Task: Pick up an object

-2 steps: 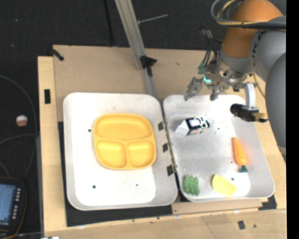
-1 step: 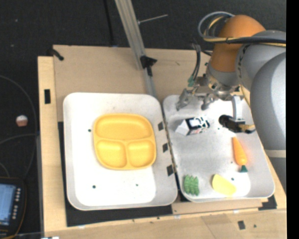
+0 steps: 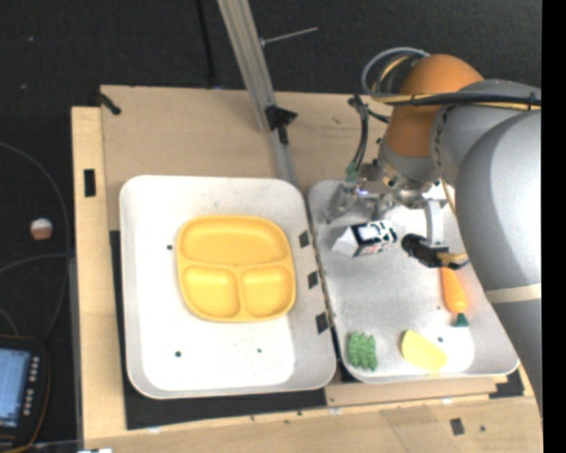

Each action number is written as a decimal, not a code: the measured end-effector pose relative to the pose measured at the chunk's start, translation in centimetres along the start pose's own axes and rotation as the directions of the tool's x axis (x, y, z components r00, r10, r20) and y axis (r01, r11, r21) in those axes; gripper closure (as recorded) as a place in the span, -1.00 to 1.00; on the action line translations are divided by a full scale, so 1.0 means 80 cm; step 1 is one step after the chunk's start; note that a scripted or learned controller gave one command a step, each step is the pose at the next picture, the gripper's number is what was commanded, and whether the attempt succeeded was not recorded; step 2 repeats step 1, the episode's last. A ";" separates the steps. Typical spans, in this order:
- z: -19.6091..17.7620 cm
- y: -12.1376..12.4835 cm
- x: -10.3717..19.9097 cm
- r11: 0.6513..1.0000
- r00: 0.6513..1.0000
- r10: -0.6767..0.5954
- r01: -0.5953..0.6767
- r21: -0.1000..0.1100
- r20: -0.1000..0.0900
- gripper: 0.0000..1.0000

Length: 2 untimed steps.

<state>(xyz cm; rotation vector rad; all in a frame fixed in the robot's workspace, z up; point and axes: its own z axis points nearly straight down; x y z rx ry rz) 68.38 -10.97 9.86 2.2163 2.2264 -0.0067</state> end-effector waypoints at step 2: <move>-0.019 0.002 -0.002 1.000 1.000 -0.002 0.002 -0.007 0.003 1.00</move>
